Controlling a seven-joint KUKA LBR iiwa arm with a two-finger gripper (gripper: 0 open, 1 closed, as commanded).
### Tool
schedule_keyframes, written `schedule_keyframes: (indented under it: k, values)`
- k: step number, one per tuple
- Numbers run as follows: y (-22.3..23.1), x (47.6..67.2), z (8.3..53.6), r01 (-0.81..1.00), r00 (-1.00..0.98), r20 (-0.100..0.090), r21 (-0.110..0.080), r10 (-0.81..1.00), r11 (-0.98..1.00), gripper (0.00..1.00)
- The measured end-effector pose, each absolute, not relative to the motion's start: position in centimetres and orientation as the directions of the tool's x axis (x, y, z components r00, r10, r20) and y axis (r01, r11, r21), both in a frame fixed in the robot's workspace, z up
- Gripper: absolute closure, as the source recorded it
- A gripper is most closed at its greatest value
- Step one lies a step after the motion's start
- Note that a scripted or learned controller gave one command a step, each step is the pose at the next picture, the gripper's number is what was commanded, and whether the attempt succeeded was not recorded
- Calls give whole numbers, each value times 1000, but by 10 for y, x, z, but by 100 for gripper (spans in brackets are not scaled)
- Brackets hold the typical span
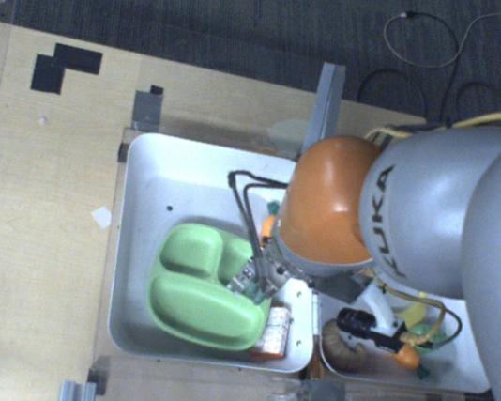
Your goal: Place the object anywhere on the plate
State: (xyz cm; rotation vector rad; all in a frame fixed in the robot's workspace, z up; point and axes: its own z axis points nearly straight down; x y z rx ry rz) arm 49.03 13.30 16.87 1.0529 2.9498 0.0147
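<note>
Gripper (pixel 251 283): at the right rim of the plate (pixel 199 308); how far its jaws stand open cannot be told. Orange-white packet (pixel 276 332): just right of the plate.

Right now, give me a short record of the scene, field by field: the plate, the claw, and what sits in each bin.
plate: green, divided, lying in the left bin
claw: low over the plate's right edge; cannot tell whether it holds anything
beside plate: small orange-and-white item, at the plate's right in the bin's near corner
right bin: brown round item and orange item, the rest hidden
arm: reaches in from the right, over the right bin
</note>
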Motion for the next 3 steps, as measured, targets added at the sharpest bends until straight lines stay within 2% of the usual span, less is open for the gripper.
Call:
schedule_keyframes:
  k: [1,2,3]
  values:
    - [168,487,132,576,-817,-1,3,576,817,100]
    - [221,488,138,469,-883,-4,6,469,883,100]
    - [236,495,201,194,-981,-7,5,194,981,100]
